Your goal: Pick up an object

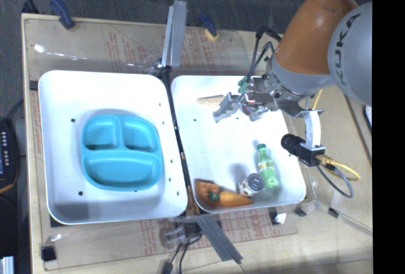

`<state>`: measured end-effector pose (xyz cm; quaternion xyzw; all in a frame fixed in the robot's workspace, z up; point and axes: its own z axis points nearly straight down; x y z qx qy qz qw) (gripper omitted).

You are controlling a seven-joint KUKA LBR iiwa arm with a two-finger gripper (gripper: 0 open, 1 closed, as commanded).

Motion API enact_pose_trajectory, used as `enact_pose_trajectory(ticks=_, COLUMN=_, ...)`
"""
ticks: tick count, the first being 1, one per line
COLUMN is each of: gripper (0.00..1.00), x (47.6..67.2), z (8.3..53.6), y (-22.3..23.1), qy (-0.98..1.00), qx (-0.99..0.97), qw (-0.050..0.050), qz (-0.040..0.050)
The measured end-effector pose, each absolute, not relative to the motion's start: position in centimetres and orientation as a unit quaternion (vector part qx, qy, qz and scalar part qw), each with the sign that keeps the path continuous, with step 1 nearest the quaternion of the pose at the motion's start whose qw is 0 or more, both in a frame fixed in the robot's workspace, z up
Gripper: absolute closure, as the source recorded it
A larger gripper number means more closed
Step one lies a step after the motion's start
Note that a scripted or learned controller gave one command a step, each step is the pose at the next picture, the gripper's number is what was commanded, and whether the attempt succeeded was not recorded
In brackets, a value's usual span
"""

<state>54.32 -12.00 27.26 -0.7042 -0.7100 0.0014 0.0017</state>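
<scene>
gripper (228,107) fingers apart, empty | green bottle (266,167), can (250,185), carrot (223,196) clustered well below-right | risk: closing on nothing, or nudging neighbours

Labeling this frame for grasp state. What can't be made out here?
- Pincer in the camera view: too small and blurred to tell its opening, or whether it touches the right bin.
- Can: end-on, label unreadable.
- Carrot: its left end merges with a brown item that I can't identify.
- Green bottle: label too small.
</scene>
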Motion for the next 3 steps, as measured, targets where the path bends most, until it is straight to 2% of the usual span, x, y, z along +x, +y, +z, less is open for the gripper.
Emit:
enact_pose_trajectory(ticks=1, gripper=0.0, x=51.5, z=21.1, y=-21.1, qy=-0.709, qx=-0.705, qw=0.001, qz=0.0014)
enact_pose_trajectory(ticks=2, gripper=0.0, x=47.9, z=9.2, y=-21.0, qy=-0.71, qx=-0.704, qw=0.0, qz=-0.0002)
enact_pose_trajectory(ticks=3, gripper=1.0, x=48.1, z=10.3, y=-21.0, qy=-0.713, qx=-0.701, qw=-0.002, qz=-0.0005)
